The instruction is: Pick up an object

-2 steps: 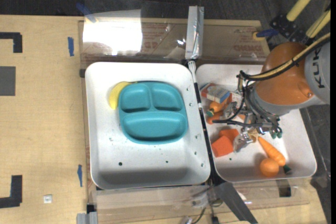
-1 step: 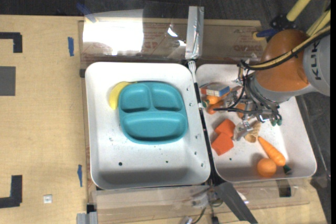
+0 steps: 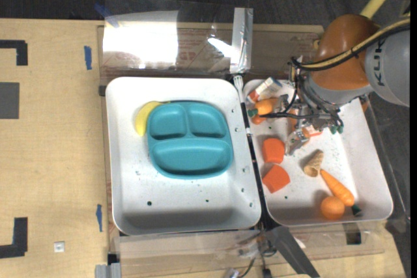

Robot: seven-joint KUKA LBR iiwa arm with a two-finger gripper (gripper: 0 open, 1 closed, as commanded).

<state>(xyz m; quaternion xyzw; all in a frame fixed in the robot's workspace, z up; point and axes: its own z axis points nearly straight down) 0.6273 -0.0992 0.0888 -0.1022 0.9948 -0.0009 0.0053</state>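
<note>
On the left, the wooden bench (image 3: 45,159) carries some black marks and small pieces of blue tape. Next comes the left bin (image 3: 130,198), and in it lies a teal plate (image 3: 189,139) with three compartments; a yellow object (image 3: 143,116) is partly hidden under the plate's left edge. Behind this bin there is a sheet of clear plastic (image 3: 176,42) that reflects the light. The right bin (image 3: 371,172) stands just beside the left one and holds the small things. Near its left wall are two orange blocks, one (image 3: 273,150) above the other (image 3: 276,178), close but apart. At the far left corner of this bin lie a few small mixed pieces, one of them orange (image 3: 263,108). To the right of the blocks is a tan piece (image 3: 314,163), and below it a carrot (image 3: 337,187) lies at a slant, with an orange ball (image 3: 332,207) just beside its lower end. The gripper (image 3: 301,138) hangs over the middle of the right bin, close to the upper block and the tan piece, with cables around it. Whether it is released or clenched cannot be told, and no object can be seen in its grasp.
</note>
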